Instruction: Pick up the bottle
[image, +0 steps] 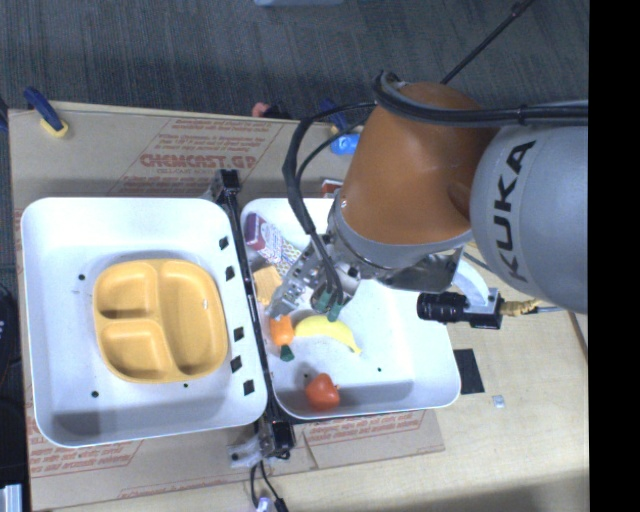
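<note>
The gripper (318, 285) is hanging low inside the right bin (430, 385), tucked under the big orange band of the arm (420, 165), and from this angle there is no telling how its tips are set or whether anything is caught in it.

Sweeping from the left now: the left bin (50, 300) is carrying a yellow sectioned tray (160, 318), lying flat near the bin's middle. A black divider with clips (242, 300) is running between the two bins.

Crossing into the right bin, the bottle (262, 240) is lying on its side with a purple-and-white label, at about ten o'clock from the gripper, hard against the bin's left wall; the metal tool is sitting just beside its near end, and whether they are touching cannot be told. At about seven o'clock from the gripper a small orange carrot-like toy with a green end (283, 332) is resting, and a yellow banana (330, 331) is lying at six o'clock, just beside it. Farther down, at six o'clock, a red tomato-like piece (321, 391) is sitting near the bin's front wall.
</note>
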